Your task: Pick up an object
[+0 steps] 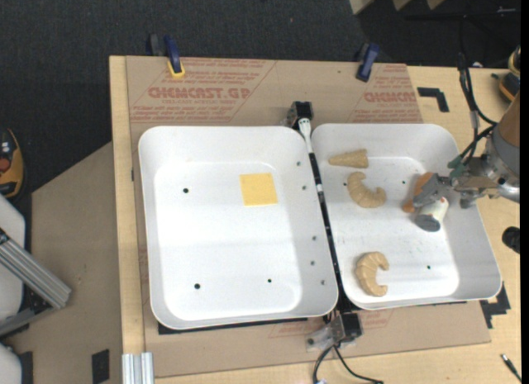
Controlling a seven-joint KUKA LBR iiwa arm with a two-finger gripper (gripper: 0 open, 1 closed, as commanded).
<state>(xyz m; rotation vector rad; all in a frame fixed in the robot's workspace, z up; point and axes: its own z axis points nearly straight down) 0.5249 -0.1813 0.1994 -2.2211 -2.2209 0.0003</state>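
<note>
End effector [428, 207] over right bin [471, 246] – grip state indiscernible; orange object [420, 186] partly hidden.

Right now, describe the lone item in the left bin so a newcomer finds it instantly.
Start at the left bin, the one farther from the arm. In its upper middle lies a yellow square, flat on the white floor. It is the one flat, straight-edged piece; the right bin holds curved tan pieces.
</note>
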